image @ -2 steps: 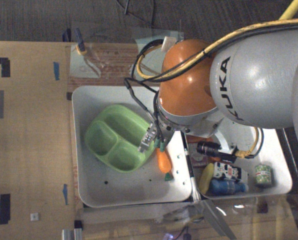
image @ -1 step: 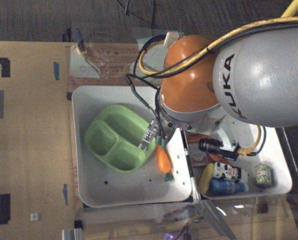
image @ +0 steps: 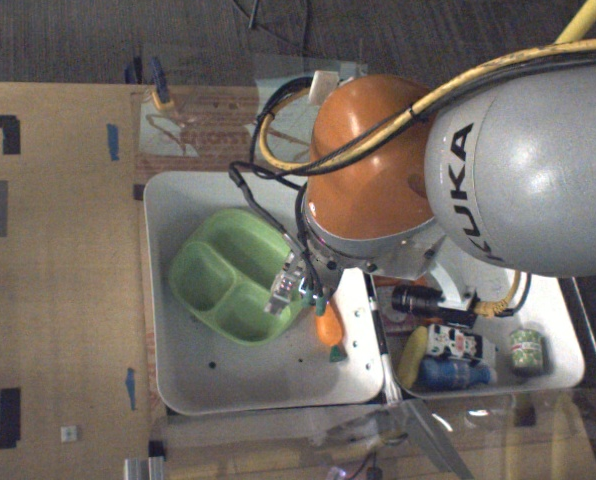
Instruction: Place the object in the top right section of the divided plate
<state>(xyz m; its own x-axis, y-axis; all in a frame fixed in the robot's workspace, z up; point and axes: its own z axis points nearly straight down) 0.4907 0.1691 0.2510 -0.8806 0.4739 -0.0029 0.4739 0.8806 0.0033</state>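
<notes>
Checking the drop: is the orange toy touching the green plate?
Cannot tell: in the camera view, the claw covers the spot between the orange toy and the plate rim.

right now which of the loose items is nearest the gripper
The orange carrot-shaped piece in the left bin, beside the green plate and close by the gripper. The yellow item, blue item and small green can lie in the right bin, farther off.

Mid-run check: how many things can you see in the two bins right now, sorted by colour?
Green: 2, plate and can
Orange: 1, carrot
Yellow: 1, yellow thing
Blue: 1, blue thing
Black-and-white: 1, patterned thing
Total: 6. The arm covers part of the right bin.
</notes>
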